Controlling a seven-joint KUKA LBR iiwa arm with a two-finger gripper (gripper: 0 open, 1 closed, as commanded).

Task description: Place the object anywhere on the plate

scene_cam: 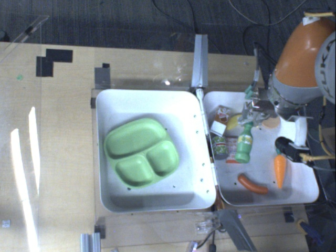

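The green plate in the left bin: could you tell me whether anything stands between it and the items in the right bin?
Only the two bins' adjoining walls stand between. The green plate lies bare in the left bin; the gripper is over the right bin's clutter near the green bottle.

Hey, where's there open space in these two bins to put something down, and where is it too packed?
The green divided plate shows all three compartments bare, with white floor of the left bin around it. In the right bin, a bare strip lies between the sausage and carrot. Crowded: the green bottle and packets beneath the gripper.
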